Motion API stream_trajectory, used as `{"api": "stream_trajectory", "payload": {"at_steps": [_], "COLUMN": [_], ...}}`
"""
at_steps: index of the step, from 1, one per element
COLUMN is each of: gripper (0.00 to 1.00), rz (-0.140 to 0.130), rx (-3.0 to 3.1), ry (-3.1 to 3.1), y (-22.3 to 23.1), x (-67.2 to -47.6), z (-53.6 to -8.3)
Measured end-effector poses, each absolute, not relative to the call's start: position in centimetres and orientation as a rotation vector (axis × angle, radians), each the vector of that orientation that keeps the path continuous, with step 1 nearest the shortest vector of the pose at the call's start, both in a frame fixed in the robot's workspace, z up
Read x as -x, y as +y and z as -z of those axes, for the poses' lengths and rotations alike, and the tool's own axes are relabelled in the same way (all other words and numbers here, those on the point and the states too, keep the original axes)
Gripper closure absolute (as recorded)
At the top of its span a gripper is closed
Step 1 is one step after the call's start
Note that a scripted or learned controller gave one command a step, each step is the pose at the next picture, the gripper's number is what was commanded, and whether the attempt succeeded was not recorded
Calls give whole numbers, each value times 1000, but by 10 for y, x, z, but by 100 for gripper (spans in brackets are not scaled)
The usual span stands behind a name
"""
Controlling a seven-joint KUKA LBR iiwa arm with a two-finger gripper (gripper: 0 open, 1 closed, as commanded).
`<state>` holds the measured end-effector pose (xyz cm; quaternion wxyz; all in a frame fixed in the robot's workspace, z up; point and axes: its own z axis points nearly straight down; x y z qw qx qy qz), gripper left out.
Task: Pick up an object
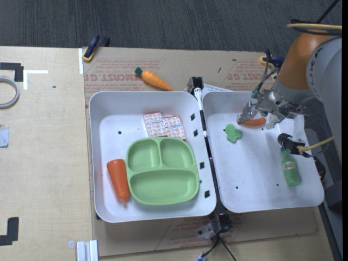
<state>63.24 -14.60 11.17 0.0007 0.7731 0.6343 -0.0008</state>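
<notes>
I take the right bin [255,200] as my landmark. My pincer [254,116] sits over its upper part, close to the far wall, with the arm [307,64] coming in from the right. Directly at the fingertips lies a small orange-red piece [253,122], long and thin, its long axis running roughly left to right across the bin. The fingers look closed down around it from above, and the piece shows between them, so I judge that I have it gripped, though it sits low enough that I can't say whether it has left the bin floor.

Just left of and slightly below that piece is a small green object [234,134], lying loose and apart from the pincer. Toward the bin's right wall a green bottle [291,170] lies with its long axis running up and down the bin, dark cap pointing to the far wall.

With the piece crosswise under the fingers, the next move I would call for is a straight lift; the thin shape could twist or slip out if the hold is off-centre.
</notes>
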Motion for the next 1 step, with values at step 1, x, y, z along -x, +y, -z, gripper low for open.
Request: {"api": "stream_trajectory", "payload": {"at_steps": [1], "gripper": [0], "rz": [5], "rx": [-1972], "ry": [2449], "y": [-151], "x": [-656], "z": [-92]}}
